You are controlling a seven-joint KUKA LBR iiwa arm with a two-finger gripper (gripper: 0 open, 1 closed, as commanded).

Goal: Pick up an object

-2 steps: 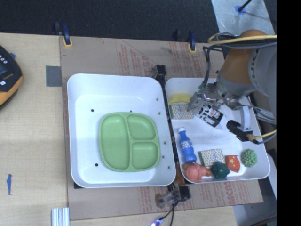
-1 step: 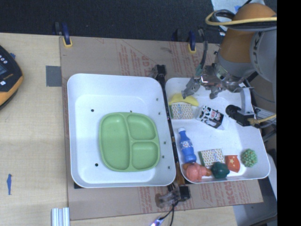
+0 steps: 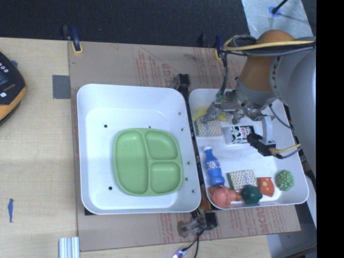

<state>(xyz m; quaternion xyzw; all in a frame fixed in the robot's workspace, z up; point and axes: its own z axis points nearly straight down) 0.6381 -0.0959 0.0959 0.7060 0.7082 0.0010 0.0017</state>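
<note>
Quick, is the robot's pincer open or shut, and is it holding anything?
Pincer: cannot be told. It is low over the far end of the right bin, and the arm's wrist hides what it is doing.

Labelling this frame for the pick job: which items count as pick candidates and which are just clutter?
Pick candidates, all in the right bin:
blue bottle
pink toy
dark green toy
red block
green knobbly ball
patterned card
black-and-white carton

Lying about:
green divided plate in the left bin
yellow-and-black device on the bench
</note>
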